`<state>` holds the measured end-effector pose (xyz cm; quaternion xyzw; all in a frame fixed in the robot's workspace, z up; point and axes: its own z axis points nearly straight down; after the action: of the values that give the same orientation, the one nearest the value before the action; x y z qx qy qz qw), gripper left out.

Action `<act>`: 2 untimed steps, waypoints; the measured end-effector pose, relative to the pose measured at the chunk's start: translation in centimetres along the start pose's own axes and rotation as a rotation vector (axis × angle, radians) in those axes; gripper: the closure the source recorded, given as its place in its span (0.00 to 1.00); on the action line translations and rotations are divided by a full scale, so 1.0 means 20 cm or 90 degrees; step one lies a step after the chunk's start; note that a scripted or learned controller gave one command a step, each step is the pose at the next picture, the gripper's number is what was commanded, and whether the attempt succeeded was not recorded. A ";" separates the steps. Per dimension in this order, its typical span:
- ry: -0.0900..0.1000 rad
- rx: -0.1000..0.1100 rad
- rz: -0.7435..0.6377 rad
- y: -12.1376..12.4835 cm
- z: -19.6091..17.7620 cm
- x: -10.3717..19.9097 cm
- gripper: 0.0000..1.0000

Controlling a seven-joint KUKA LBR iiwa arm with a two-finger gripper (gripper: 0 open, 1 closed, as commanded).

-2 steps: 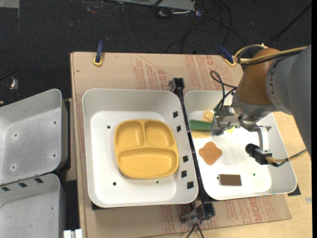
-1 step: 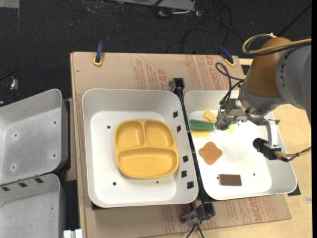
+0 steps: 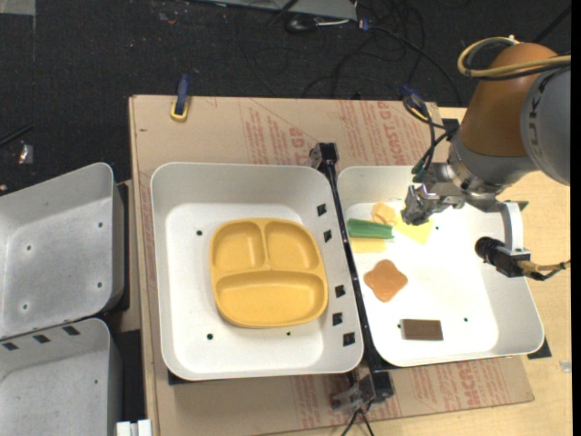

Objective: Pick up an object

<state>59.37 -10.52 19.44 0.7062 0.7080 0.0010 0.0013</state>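
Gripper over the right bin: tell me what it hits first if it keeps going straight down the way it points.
Most likely the pale yellow flat piece lying right under the gripper, next to the green flat strip. Depth is hard to judge from this slanted view, so it could land on the white bin floor beside it.

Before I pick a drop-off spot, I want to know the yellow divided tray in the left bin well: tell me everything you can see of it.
The yellow three-compartment plastic-looking tray lies flat, open side up, near the middle of the left shallow white bin. It has rounded corners and a raised rim. Low ridges split it into two smaller compartments on the far side and one long compartment on the near side. It sits slightly rotated against the bin's walls. All three compartments look bare, and nothing touches it but the bin floor beneath.
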 end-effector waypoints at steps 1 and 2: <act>0.000 0.000 0.000 0.01 -0.17 0.00 1.00; 0.002 0.003 -0.003 -0.07 -0.20 0.30 1.00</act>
<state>57.85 -4.62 23.48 0.7043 0.7099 0.0003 -0.0012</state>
